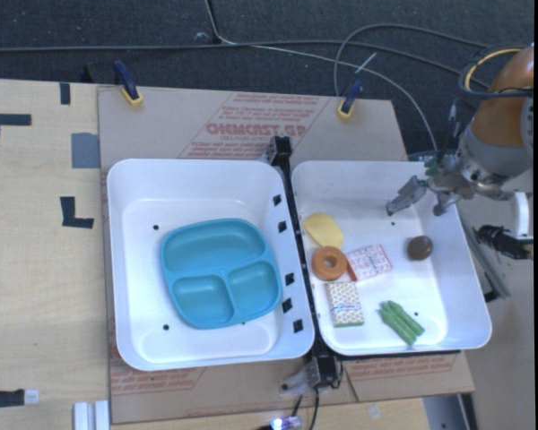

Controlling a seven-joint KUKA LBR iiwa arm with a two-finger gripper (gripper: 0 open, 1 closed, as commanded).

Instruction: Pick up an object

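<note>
Cardboard sheet (242, 119) under two white bins, clamped at its far edge. Left bin (125, 240) holds a blue divided tray (220, 271). Landmark: the donut (329, 262) in the right bin (457, 321). Yellow piece (323, 229) just beyond the donut; patterned packet (368, 262) touching its right side; second packet (344, 303) just nearer than it; green beans (401, 321) further right and nearer. Brown ball (420, 247) well right of the donut. Gripper (420, 197) hovers beyond the ball, fingers spread apart, nothing between them, touching nothing
</note>
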